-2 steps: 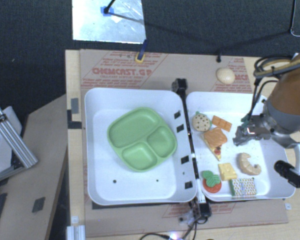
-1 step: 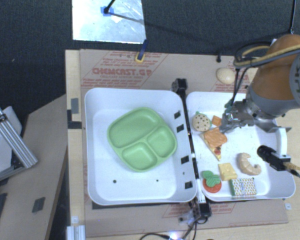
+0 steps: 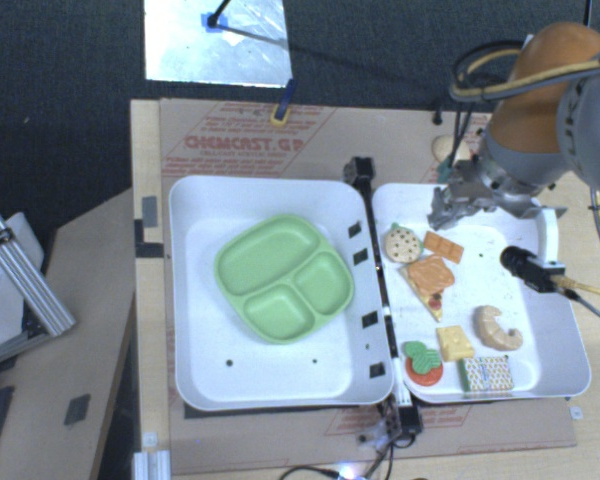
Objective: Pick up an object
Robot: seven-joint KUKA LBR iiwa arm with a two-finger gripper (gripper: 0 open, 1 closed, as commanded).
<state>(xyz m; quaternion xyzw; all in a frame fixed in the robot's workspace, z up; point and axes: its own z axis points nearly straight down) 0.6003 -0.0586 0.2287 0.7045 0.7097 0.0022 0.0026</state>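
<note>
**Arm hanging over the top of the right bin, toy food spread out below it**

The gripper (image 3: 448, 211) is sitting low over the upper left part of the right bin (image 3: 565, 353), and honestly I cannot tell if it's released or clenched, it's just a dark lump from this angle. Nothing is visibly sitting in it.

Just below it a cookie (image 3: 401, 243) with dark chips is lying next to an orange cracker (image 3: 443, 247). Under those a pizza slice (image 3: 431, 281) is pointing down the bin. Further down, a croissant (image 3: 497, 328) is lying toward the right, a yellow cheese block (image 3: 455, 343) is sitting beside a tomato (image 3: 423, 362) with green leaves, and a patterned green-edged packet (image 3: 488, 374) is resting near the bottom wall.

Going outward, the left bin (image 3: 195, 268) is holding a green divided plate (image 3: 283, 278), tilted a bit. Both bins are sitting on a cardboard sheet (image 3: 245, 138) on the worktop (image 3: 90, 258).
</note>
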